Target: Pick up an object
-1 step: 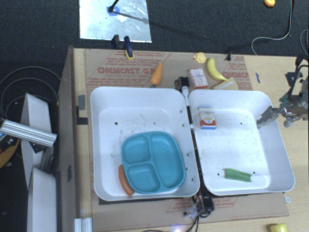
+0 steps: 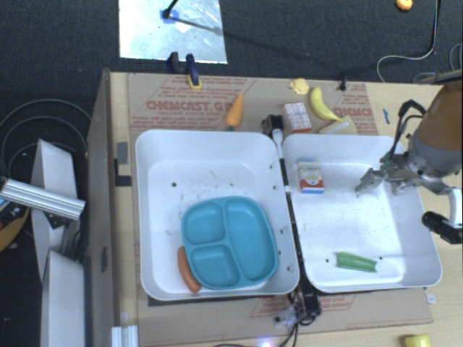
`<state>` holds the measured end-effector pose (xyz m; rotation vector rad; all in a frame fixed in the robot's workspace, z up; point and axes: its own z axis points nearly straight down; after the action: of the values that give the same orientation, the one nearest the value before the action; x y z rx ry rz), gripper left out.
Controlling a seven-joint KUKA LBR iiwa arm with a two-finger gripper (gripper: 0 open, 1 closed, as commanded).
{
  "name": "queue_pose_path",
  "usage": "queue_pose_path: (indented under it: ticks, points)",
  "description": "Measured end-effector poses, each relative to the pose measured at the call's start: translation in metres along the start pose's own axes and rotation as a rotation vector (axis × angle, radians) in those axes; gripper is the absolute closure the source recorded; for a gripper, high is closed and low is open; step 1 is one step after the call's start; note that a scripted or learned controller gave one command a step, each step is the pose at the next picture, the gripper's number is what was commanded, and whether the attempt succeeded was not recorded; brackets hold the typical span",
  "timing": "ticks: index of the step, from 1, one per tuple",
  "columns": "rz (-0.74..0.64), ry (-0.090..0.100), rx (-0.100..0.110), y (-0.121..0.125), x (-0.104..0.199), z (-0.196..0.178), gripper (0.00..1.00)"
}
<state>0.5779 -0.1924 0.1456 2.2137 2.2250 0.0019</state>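
Gripper [image 2: 370, 180] over right bin [image 2: 416, 215], upper right part; grip state cannot be made out. Small carton [image 2: 311, 177] lies left of it, apart. Green pod [image 2: 357, 262] near front wall.

**Bench on dark carpet, clutter around it**

A cardboard-covered bench [image 2: 217, 100] stands on dark carpet [image 2: 51, 35]. At twelve o'clock a shiny metal sheet [image 2: 172, 19] lies on the floor. At nine o'clock sit black cables [image 2: 29, 121], a silver rail [image 2: 42, 197] and white panels [image 2: 61, 280]. Light is even.
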Motion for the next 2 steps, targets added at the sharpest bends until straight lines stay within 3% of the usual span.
queue_pose_path:
  ticks: [1, 2]
  points:
    - [-0.003, 0.003, 0.004, -0.008, 0.052, 0.039, 0.0]
    - [-0.001, 0.001, 0.0, 0.017, 0.072, 0.061, 0.0]
